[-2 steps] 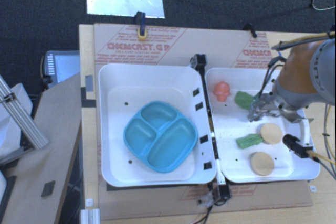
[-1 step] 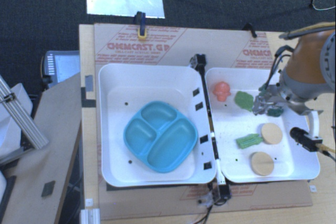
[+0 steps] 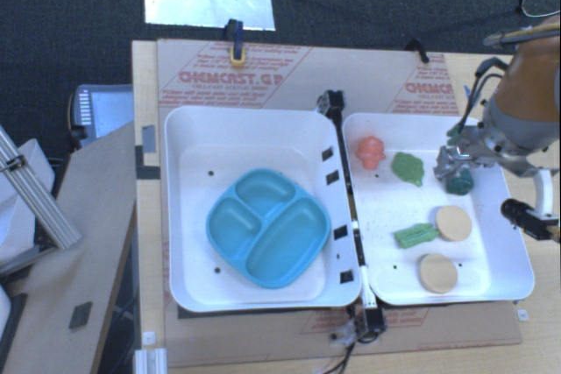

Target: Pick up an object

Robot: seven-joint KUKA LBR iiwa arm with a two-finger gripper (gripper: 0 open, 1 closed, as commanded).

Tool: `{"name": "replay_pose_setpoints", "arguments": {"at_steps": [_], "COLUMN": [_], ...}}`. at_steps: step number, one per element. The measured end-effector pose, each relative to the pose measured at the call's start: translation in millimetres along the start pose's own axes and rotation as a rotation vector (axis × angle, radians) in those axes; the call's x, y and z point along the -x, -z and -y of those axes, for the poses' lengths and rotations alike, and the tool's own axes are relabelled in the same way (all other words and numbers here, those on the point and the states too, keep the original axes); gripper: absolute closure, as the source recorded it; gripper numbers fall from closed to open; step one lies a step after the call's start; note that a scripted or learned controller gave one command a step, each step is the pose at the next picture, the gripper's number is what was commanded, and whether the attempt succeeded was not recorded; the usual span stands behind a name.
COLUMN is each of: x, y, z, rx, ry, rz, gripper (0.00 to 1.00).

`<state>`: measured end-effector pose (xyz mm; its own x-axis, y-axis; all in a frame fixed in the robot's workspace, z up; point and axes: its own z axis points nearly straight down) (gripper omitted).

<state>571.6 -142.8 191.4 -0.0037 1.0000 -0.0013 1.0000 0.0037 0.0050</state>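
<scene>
Teal object sits just under the gripper in the right bin; finger state unclear

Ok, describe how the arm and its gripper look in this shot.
The arm is a rounded grey body with a broad orange-brown band across its upper part. Thin dark cables loop along its left side. The gripper is a small silvery-grey metal assembly at the arm's end, over the right bin; its detail is too small to make out.
</scene>
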Motion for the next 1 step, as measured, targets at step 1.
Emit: {"name": "replay_pose_setpoints", "arguments": {"at_steps": [1], "x": [0.2], "y": [51.6], "z": [-1.6], "rx": [0.0], "ry": [0.001], "rz": [0.0], "gripper": [1.0]}}
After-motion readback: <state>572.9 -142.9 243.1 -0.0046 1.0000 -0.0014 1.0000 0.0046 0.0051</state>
